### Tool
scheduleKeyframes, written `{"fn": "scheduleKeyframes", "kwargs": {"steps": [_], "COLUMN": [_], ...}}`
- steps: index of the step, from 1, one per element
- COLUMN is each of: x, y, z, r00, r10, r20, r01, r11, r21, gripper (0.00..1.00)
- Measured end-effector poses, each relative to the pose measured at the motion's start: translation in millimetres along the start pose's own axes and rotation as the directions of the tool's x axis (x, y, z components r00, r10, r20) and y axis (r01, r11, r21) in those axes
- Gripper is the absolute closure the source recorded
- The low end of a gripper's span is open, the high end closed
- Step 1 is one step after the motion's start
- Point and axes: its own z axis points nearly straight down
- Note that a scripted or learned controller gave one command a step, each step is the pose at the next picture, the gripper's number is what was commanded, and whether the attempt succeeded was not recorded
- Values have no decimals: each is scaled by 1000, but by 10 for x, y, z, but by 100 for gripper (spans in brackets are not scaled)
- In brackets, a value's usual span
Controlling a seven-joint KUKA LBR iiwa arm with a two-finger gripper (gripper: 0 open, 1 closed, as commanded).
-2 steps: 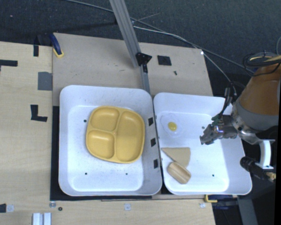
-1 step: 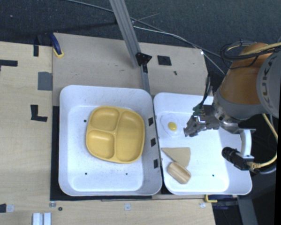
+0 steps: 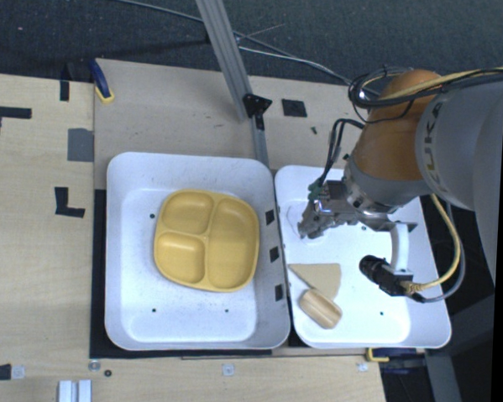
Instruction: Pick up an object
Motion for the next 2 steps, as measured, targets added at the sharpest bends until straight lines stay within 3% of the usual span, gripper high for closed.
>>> {"fn": "scheduleKeyframes", "kwargs": {"steps": [2], "x": [1004], "y": [264], "z": [6], "r00": [1000], "r10": [-1], "r20": [0], "r01": [1], "r11": [1000], "r21": [0], "gripper": [100]}}
